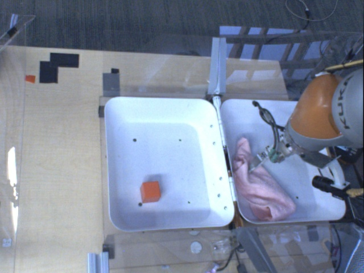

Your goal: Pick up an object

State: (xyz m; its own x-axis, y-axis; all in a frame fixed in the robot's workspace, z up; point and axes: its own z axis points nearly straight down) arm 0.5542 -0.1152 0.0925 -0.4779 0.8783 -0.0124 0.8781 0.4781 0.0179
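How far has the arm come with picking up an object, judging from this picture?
Done: the gripper has reached the right bin and sits low at the pink cloth. In hand: the approach to the cloth; a grasp cannot be confirmed, since the cloth lies flat on the bin floor. Left: gripping and lifting. The orange block lies untouched in the left bin.

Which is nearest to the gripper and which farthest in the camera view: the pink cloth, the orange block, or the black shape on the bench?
From the gripper:
1. Pink cloth, right bin, directly beneath it.
2. Orange block, left bin, near its front.
3. Black shape, far left corner of the bench.
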